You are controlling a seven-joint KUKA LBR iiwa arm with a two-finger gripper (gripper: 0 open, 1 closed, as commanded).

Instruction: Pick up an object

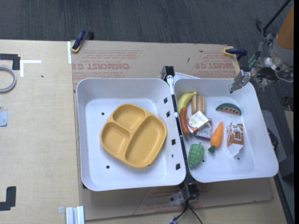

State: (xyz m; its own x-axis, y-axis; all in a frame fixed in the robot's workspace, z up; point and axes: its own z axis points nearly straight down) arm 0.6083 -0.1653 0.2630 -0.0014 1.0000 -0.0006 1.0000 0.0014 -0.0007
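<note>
My gripper (239,82) hangs over the far right rim of the right bin (261,167), above and to the right of the toys, with nothing seen in it. In that bin lie a yellow banana (186,98), a tan sausage (199,103), a red pepper (184,121), a small white snack pack (199,119) and a purple packet (204,131). An orange carrot (217,133), a watermelon slice (228,108), a white-and-orange pouch (235,136) and a green bumpy fruit (196,154) lie there too. The watermelon slice is the nearest to the gripper.
The left bin (88,125) holds a yellow divided plate (134,134). Both bins rest on brown cardboard (121,62) held by blue clamps (78,40). A black divider clip (167,72) sits between the bins at the far edge. Cables run by the arm at the right.
</note>
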